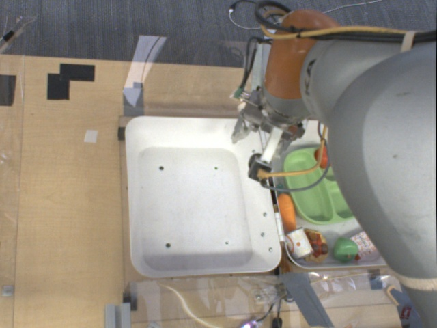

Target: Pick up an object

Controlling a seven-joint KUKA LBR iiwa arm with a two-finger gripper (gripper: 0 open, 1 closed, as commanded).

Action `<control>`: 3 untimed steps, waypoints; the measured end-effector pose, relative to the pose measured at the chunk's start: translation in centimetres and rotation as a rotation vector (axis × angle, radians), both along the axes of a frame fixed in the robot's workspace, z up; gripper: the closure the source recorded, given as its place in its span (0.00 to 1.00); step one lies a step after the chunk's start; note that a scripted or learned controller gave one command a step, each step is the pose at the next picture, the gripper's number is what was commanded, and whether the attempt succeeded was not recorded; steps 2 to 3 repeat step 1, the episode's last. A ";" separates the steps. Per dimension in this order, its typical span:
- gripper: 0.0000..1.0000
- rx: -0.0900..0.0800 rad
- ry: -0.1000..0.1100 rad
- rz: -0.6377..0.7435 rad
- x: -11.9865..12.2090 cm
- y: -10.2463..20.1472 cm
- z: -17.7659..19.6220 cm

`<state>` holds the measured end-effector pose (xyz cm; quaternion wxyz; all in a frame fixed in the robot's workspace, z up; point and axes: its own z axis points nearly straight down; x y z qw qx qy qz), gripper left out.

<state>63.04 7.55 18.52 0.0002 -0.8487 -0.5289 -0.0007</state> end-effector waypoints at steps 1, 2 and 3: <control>0.00 0.001 -0.003 -0.112 3.9 3.1 9.9; 0.00 0.001 -0.003 -0.112 3.9 3.1 9.9; 0.00 0.001 -0.003 -0.112 3.9 3.1 9.9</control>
